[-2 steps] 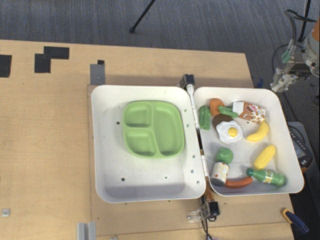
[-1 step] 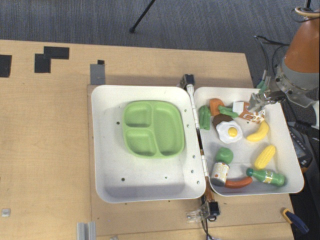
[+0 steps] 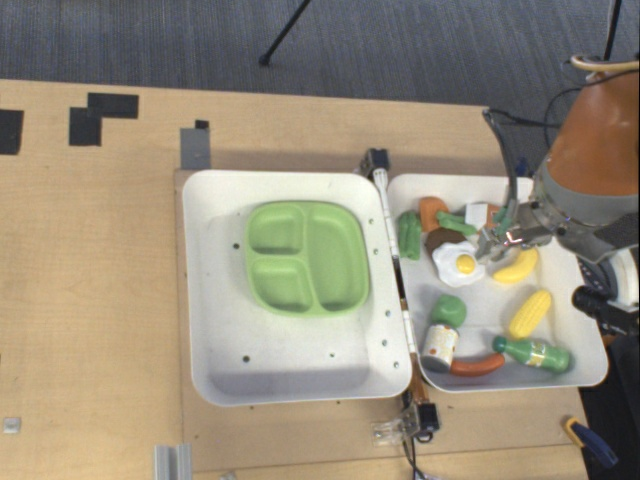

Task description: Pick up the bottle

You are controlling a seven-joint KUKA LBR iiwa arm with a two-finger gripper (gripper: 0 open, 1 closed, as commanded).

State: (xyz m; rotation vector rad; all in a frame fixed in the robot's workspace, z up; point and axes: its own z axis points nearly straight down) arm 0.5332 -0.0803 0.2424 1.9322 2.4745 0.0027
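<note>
While the bottle [image 3: 533, 353] lies at the right bin's [image 3: 596, 373] front edge, the gripper [image 3: 497, 243], fingers apart, hovers mid-bin.

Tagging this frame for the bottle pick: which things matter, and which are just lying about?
Matter:
green bottle, lying in the right bin
tool

Lying about:
fried egg
banana
corn
can
sausage
green divided plate, left bin

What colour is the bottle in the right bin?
Green, with a yellow label; the bottle lies on its side near the bin's front edge in the camera view.
</note>
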